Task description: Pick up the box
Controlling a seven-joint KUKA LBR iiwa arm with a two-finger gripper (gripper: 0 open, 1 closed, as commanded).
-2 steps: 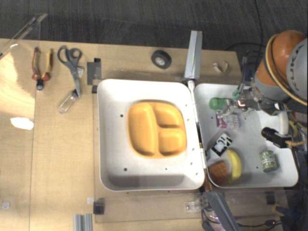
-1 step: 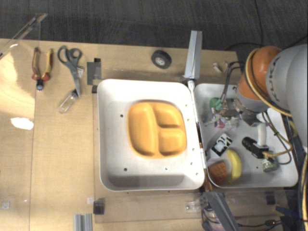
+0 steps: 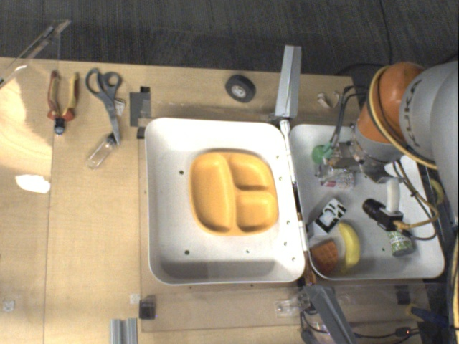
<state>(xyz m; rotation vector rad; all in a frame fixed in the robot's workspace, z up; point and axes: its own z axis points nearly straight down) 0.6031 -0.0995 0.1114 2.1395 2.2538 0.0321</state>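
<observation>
A small black-and-white box (image 3: 330, 214) lies in the right bin (image 3: 430, 267), near its left wall. My gripper (image 3: 337, 169) hangs over the upper left part of that bin, a little above and beyond the box and apart from it. A flat pale item with red print (image 3: 337, 182) lies right under the gripper, partly hidden by it.
A banana (image 3: 351, 246) and a brown round thing (image 3: 325, 255) sit at the right bin's near left corner. A green object (image 3: 320, 151) lies by the gripper, and a small bottle (image 3: 401, 244) at the right. The left bin (image 3: 165, 192) holds a yellow divided tray (image 3: 233, 190).
</observation>
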